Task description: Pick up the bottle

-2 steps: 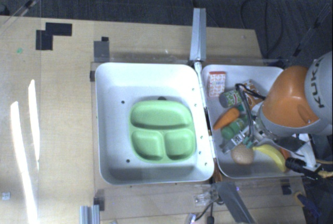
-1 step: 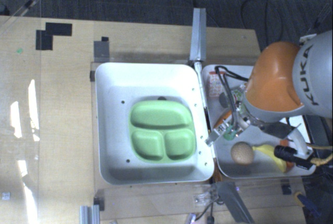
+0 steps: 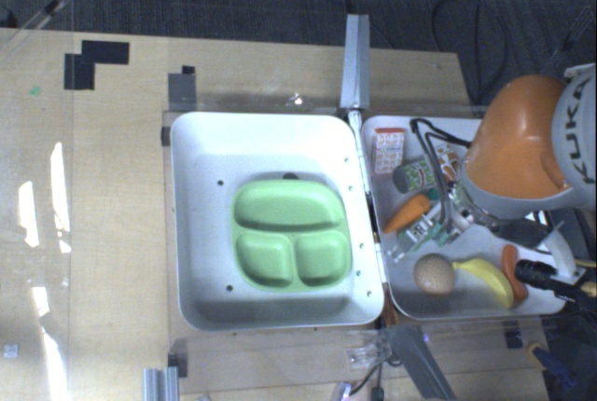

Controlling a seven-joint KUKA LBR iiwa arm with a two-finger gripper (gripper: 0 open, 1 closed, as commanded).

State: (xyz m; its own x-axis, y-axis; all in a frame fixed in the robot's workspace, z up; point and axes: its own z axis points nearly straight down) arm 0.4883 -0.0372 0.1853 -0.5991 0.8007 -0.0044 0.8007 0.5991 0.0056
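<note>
While the arm [image 3: 522, 147] leans over the right bin [image 3: 466, 304], you can see the bottle [image 3: 416, 174] lying near that bin's far end, just beside a small carton [image 3: 389, 150] and above a carrot [image 3: 409, 214]. The gripper [image 3: 446, 220] sits low beside the carrot; you cannot tell its state. The left bin [image 3: 196, 203] holds a green tray [image 3: 290, 234].

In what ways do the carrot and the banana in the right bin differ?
The carrot is orange, while the banana is yellow. The carrot is straight and lies at a slant near the bin's middle; the banana is curved and lies near the front wall. The carrot lies closer to the divider between the bins, the banana further right. Both rest in the right bin.
</note>
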